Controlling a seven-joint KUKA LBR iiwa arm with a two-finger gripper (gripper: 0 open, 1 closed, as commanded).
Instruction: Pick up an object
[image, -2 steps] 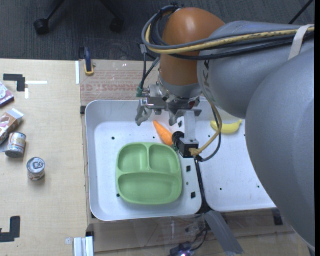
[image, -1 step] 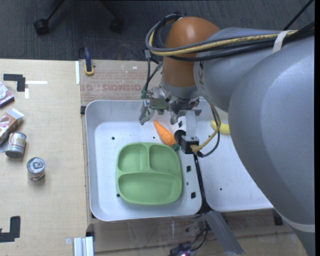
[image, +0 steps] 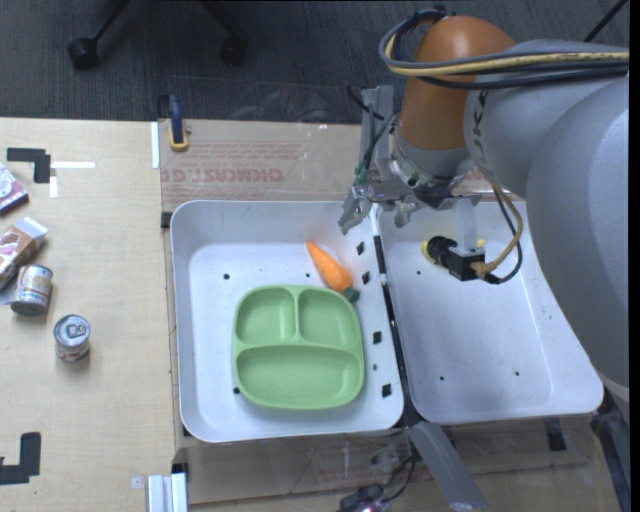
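Carrot (image: 329, 265) lies in the left bin (image: 200, 300), touching the green tray's (image: 298, 347) upper right; the gripper (image: 375, 210), seemingly open and empty, hovers above it and must descend to grasp.

Left bin (image: 200, 330): holds the divided tray (image: 298, 347) and the carrot (image: 329, 266).
Divided tray: lies in the near middle of the left bin.
Carrot: lies just behind the tray's far right corner, near the wall shared with the right bin (image: 520, 350).
Gripper (image: 375, 210): hangs over the far end of the shared wall, behind the carrot.
Cans (image: 72, 337): stand on the bench (image: 90, 420), left of the left bin.
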